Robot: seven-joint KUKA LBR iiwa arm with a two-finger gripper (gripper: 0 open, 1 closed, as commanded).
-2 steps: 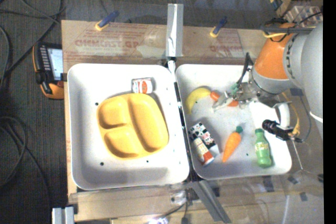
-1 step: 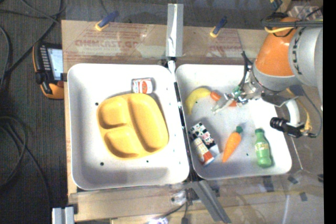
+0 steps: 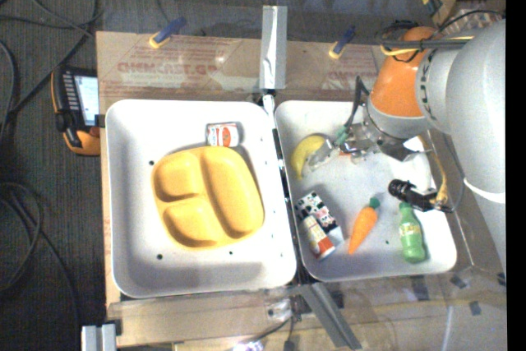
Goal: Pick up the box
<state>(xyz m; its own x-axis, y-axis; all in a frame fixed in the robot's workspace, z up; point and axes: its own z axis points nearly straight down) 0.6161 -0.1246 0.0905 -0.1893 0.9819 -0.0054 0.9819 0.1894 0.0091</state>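
Box [image 3: 317, 213]: small, black-and-white patterned faces, lying flat, slightly tilted, in lower-centre of frame. Sits in right bin [image 3: 444, 259] near bin's left wall. Touching red-and-white tube [image 3: 320, 237] just below it. Carrot [image 3: 362, 229] close at right.

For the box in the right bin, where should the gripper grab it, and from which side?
Probably from above, across the short width of the box. It lies flat and slanted along the right bin's left wall, so fingers should close across its narrow sides near mid-length. The carrot side has room; the wall side looks tight.
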